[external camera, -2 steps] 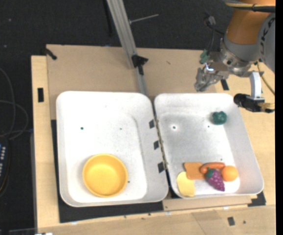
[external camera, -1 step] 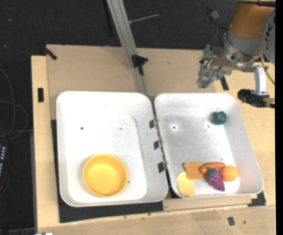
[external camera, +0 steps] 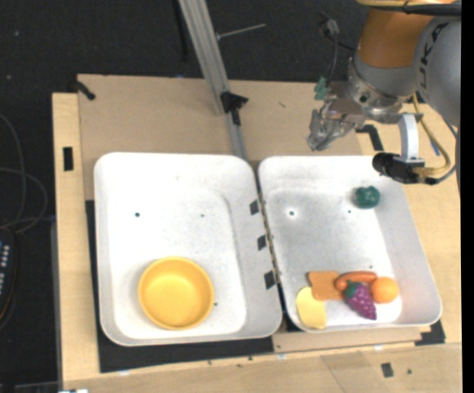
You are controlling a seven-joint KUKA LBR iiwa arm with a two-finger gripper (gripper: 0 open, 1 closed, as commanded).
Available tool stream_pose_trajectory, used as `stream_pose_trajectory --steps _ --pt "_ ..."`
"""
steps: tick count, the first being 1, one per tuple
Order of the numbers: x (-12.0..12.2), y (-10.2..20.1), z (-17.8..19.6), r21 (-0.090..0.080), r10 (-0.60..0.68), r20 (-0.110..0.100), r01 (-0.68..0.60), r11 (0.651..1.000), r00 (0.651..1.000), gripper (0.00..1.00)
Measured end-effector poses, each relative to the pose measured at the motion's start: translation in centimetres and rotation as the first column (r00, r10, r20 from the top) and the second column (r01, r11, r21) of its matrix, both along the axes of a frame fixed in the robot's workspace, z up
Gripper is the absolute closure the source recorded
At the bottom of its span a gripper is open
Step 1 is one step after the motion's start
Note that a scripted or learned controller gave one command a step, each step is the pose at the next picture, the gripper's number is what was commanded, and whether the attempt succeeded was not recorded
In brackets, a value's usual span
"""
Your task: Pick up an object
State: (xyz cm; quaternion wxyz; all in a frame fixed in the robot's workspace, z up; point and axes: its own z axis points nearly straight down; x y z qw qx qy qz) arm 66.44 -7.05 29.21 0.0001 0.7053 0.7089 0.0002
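Now your left bin (external camera: 122, 187) holds a round yellow bowl (external camera: 176, 292); the end effector's (external camera: 325, 134) grip, you cannot tell.

A single camera looked down on the bench (external camera: 171, 121) from above, at a slant rather than straight overhead. It stood fixed and far enough back to take in both white bins whole: the left bin (external camera: 179, 187) and the right bin (external camera: 327, 219) lay side by side across the middle of the view. The near edge of the bench ran along the bottom, the far edge and dark floor (external camera: 56, 31) lay toward the top. The arm (external camera: 400, 31) entered from the upper right corner, cut off by the frame. A metal post (external camera: 208, 47) rose toward the camera from behind the bins.
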Motion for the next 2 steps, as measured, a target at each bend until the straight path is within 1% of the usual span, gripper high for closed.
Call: stream_pose_trajectory --steps 1,2 --pt "-0.1 4.6 -2.1 0.000 0.000 -0.002 0.000 1.000 1.000 1.00" --pt "-0.3 9.9 -1.9 0.000 -0.002 -0.001 0.002 1.000 1.000 1.00"
